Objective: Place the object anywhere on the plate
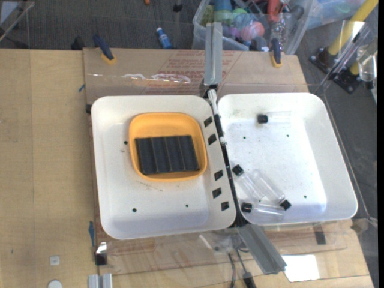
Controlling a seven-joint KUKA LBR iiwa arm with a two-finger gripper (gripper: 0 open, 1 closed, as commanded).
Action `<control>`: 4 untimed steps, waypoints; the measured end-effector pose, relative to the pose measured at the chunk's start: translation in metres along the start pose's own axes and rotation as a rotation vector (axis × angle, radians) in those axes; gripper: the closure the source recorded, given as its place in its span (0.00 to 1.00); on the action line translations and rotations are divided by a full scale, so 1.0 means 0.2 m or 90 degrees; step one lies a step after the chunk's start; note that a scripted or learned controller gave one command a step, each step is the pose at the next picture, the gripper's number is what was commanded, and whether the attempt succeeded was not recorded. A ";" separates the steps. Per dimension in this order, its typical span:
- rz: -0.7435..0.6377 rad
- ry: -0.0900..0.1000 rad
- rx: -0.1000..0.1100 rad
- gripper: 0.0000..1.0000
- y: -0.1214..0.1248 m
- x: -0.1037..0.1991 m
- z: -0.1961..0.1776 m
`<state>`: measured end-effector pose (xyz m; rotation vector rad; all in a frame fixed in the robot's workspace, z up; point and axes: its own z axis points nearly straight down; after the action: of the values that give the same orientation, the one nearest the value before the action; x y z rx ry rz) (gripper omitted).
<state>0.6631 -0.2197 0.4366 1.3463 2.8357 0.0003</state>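
1. Looking down at a slant, we see a pale wooden tabletop (42, 161) with a brown cardboard sheet (150, 68) lying across its far side.
2. Two shallow white bins sit side by side on it, touching along a seam lined with small black tabs: the left bin (114, 209) and the right bin (312, 155).
3. Beyond the cardboard, at the top of the view, we make out a clear plastic tub (252, 11) heaped with colourful toys.
4. An orange plate (165, 122), squarish with rounded corners, rests in the upper middle of the left bin.
5. A black ridged block (167, 155), the task's thing as far as we can judge, lies flat on the plate's near half, its grooves running away from us and its near edge just beside the plate's rim.
6. Two clear tubes with black caps lie in the near left corner of the right bin, one tube (261, 185) slanted and the other tube (270, 207) just beside it, closer to the bin's front wall.
7. A small black piece (262, 119) sits alone near the far side of the right bin, well apart from the tubes.
8. How the jaws stand, we cannot tell.
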 end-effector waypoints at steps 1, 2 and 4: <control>-0.131 -0.002 -0.001 1.00 0.01 -0.01 0.00; -0.108 0.000 -0.001 1.00 -0.01 0.00 0.00; -0.230 0.001 -0.002 1.00 -0.03 0.00 0.00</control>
<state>0.6580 -0.2232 0.4371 0.8147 3.0310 0.0040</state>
